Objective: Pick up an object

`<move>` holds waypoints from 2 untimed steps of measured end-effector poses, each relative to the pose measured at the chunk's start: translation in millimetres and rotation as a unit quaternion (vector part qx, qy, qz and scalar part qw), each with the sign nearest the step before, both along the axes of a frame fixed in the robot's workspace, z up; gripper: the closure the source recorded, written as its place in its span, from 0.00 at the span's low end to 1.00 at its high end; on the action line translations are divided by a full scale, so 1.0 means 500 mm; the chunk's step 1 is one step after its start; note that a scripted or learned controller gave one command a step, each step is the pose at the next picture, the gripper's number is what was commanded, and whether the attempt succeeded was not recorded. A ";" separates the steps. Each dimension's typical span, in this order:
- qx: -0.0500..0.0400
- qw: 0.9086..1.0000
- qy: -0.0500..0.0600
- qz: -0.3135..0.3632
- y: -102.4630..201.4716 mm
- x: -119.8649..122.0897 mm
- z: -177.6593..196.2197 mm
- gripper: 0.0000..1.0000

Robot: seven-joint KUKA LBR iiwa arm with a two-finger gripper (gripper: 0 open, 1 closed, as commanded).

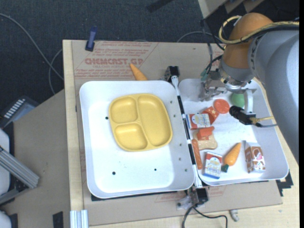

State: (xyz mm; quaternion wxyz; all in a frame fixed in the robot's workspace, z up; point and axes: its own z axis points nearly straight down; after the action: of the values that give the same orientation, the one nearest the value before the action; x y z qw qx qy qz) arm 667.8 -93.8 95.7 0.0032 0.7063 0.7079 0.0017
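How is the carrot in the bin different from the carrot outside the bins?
The carrot in the right bin lies among other toy food, its whole length showing, with a green end. The carrot on the bench lies alone on brown board, partly hidden behind the left bin. Both are orange.

Yellow divided plate [140, 121] in the left bin [95, 141]; orange carrot-like piece [138, 72] (perhaps a toy) behind it.

Two bins sat side by side mid-frame. The left bin [95, 165] held a divided plate [140, 121] in its upper half. The right bin [278, 167] held a carton [254, 158] at lower right, a carrot [232, 154] left of it, and a box [213, 165] further left. Another carrot [137, 72] lay on the board above the left bin.
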 end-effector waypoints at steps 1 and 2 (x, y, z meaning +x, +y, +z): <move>0.000 1.000 0.000 0.000 0.000 0.000 -0.001 0.00; 0.000 1.000 0.002 -0.001 -0.073 -0.072 -0.018 0.00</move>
State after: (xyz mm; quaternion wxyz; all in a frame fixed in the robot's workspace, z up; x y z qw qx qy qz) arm 631.6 -130.3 86.5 0.0018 0.7073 0.7069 0.0005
